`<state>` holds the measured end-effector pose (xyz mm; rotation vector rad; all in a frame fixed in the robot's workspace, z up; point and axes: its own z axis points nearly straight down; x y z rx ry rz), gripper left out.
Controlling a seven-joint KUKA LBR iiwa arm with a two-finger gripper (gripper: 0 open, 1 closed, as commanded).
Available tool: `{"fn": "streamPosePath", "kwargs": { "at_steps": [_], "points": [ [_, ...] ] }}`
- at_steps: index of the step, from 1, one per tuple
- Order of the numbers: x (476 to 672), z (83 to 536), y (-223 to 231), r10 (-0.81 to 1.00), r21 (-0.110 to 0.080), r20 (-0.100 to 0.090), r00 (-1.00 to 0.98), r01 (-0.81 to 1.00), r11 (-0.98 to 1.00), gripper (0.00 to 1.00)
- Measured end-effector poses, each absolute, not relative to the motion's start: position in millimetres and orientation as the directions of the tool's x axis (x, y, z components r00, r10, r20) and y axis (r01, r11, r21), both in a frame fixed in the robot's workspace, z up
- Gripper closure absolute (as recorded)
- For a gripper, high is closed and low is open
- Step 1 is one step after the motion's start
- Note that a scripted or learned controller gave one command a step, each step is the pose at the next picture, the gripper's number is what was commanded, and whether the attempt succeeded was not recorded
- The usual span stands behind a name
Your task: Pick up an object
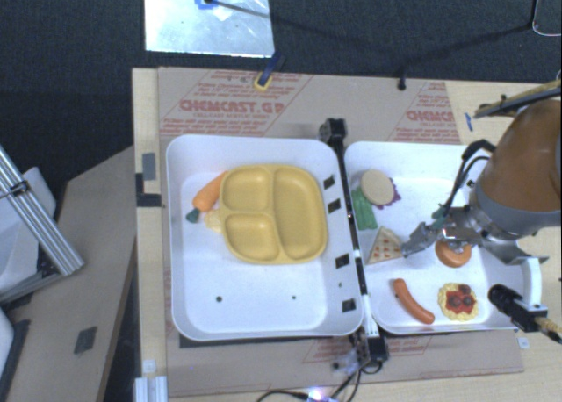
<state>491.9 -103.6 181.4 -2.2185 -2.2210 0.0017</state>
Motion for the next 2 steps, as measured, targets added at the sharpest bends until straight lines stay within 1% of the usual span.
{"fn": "streamPosePath", "kwargs": {
  "at_steps": [1, 2],
  "points": [
    [491.2, 119.2, -107.8, 1.000, -0.004, 0.001, 0.000, 1.000, 0.000, 0.00],
    [494.0, 89.7, -107.3, 1.000, 0.006, 0.002, 0.000, 1.000, 0.000, 0.00]
  ]
}}
